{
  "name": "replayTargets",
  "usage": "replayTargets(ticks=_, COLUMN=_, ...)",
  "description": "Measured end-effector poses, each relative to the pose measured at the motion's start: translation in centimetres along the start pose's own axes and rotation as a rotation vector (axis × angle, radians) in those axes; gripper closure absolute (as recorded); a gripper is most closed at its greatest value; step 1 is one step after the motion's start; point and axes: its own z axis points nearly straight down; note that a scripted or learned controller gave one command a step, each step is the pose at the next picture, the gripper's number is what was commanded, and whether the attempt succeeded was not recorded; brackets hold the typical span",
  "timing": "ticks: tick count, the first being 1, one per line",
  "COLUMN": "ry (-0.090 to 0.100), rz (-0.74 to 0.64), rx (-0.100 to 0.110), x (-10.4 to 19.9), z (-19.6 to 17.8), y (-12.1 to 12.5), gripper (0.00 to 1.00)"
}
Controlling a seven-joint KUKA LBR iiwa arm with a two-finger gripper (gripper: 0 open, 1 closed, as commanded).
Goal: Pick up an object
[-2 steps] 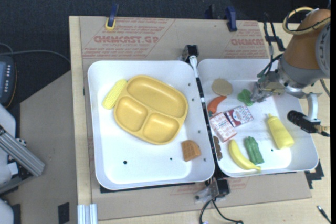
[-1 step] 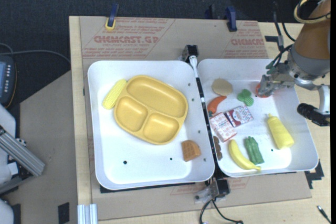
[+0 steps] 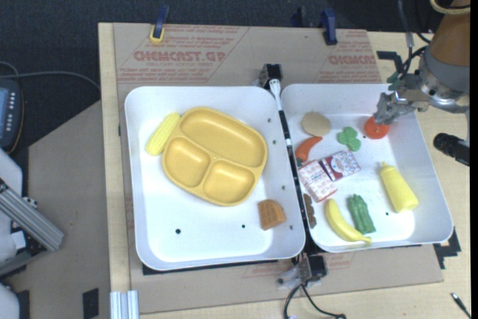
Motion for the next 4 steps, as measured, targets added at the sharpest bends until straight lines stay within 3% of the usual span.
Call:
replayTargets(ticks=1, ry=0.000, rz=0.001, rx=-0.001, x=0.0, z=-4.1, y=0.1, gripper=1.00)
replayTargets(ticks=4, ry=0.004, rz=-0.003, rx=0.008, x=14.5, z=-5.2, y=-4.0, gripper=1.00)
